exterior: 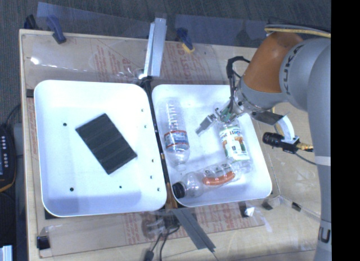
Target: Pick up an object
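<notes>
I see the hand [216, 118] low in the right bin [194, 94], fingers spread, gripping nothing | target white-label bottle [235, 144] lies just beside it | risk: round bottle rolls away or nudges the orange-label bottle [208, 179] if I close off-centre.

The grey arm [306, 68] reaches in from the right, orange-banded wrist bent down, gripper [216, 119] lowered, fingers spread.

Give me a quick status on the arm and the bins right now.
Gripper low in right bin, at top of white-label bottle. Two more bottles alongside. Dark flat pad alone in left bin.
</notes>
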You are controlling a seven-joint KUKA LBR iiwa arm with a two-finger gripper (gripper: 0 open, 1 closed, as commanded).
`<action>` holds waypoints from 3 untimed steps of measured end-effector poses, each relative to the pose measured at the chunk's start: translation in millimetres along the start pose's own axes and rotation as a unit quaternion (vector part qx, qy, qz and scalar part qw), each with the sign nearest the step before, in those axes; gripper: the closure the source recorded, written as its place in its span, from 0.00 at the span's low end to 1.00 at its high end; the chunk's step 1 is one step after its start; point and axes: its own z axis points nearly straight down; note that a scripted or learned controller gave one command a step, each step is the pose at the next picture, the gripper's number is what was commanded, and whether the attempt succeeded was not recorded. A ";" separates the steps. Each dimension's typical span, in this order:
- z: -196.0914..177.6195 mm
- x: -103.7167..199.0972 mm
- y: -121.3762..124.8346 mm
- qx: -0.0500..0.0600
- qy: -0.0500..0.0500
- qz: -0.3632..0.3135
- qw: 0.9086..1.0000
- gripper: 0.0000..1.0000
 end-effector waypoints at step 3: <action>-35.1 15.5 -9.3 -0.001 -0.001 0.039 0.999 0.00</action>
